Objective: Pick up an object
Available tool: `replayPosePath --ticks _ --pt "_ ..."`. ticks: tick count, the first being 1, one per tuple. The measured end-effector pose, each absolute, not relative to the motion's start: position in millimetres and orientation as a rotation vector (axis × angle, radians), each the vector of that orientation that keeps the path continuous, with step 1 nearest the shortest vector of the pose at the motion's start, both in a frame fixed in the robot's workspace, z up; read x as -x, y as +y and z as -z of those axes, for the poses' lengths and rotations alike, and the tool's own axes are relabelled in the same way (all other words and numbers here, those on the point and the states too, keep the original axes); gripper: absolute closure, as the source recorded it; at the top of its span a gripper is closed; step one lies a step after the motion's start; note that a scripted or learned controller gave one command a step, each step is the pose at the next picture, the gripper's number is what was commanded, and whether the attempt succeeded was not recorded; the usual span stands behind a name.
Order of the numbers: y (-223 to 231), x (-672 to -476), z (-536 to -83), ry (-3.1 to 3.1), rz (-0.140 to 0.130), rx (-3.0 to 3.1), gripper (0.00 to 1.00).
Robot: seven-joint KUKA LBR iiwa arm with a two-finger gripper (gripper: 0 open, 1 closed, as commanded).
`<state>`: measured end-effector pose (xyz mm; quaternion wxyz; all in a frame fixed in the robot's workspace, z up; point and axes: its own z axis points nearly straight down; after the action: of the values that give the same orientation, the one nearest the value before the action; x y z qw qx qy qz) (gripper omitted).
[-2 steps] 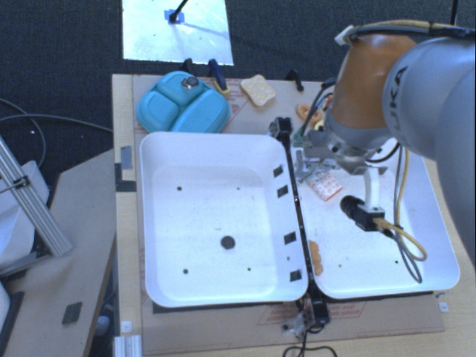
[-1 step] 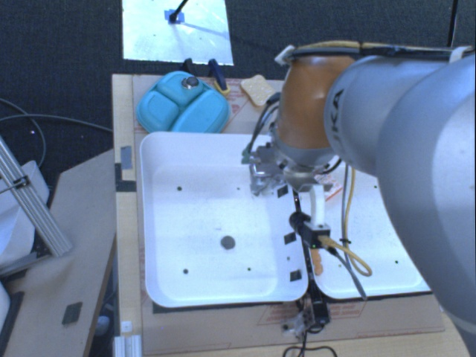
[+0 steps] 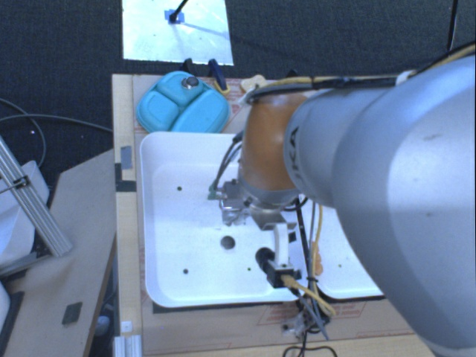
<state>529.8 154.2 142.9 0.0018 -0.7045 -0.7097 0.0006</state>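
Note:
A small dark round thing [image 3: 227, 242] lies on the floor of the left white bin [image 3: 167, 222], near its middle. My gripper [image 3: 233, 211] hangs low over that bin, just above and slightly behind the round thing, and does not appear to touch it. Nothing shows in the gripper. The grey arm with its orange band [image 3: 271, 143] reaches in from the right and hides most of the right bin [image 3: 357, 281].
A blue lidded plastic container [image 3: 183, 105] rests on the bench behind the left bin. A pale square sheet [image 3: 175, 21] lies further back on the dark floor. Metal rails [image 3: 30, 203] and a wooden board stand to the left of the bench.

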Motion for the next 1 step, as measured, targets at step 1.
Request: replayPosePath --ticks 1 --pt "189.9 -580.0 -81.3 -2.229 0.004 2.215 1.00"
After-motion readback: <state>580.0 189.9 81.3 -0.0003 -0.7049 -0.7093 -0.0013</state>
